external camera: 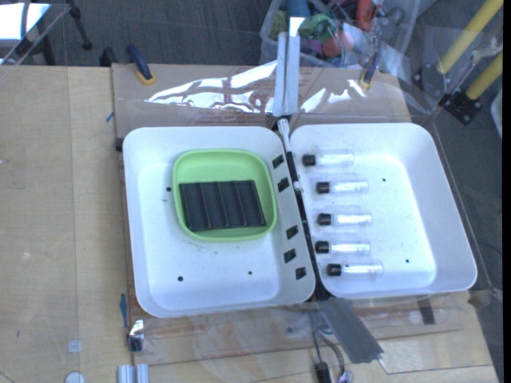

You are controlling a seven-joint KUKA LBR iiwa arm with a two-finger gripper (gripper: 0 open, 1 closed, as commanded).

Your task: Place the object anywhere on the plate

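Note:
A light green square plate (220, 166) lies in the left white bin (160, 286), a little toward the bin's back. On the plate rests a black ridged rectangular block (221, 204). It lies flat and covers the plate's front half, inside the rim.
The right white bin (423, 214) holds several clear tubes with black caps (342, 188), lined up along its left side. Small black clips (286, 206) run down the divider between the bins. A clear box of colourful items (343, 10) stands behind the bench.

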